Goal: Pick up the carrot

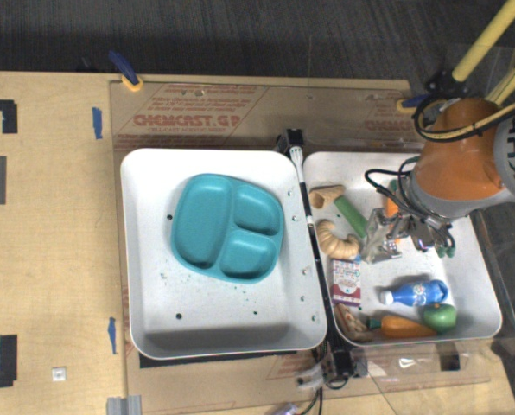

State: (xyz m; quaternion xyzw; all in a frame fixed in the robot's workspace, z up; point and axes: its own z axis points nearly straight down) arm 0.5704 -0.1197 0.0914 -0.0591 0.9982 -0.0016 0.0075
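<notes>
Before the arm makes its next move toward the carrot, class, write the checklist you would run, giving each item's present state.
1. Carrot in sight, near front wall of right bin: ok.
2. Claw over the carrot: not ok; it hangs mid-bin, further back.
3. Carrot free of neighbours: not ok; green ball touches its end, blue bottle lies close behind.
4. Carrot between claw fingers: not ok.
5. Claw opening: cannot tell.

Grey arm [510,154], orange band [456,150], black cables [387,180], perhaps metallic gripper [394,236].
</notes>
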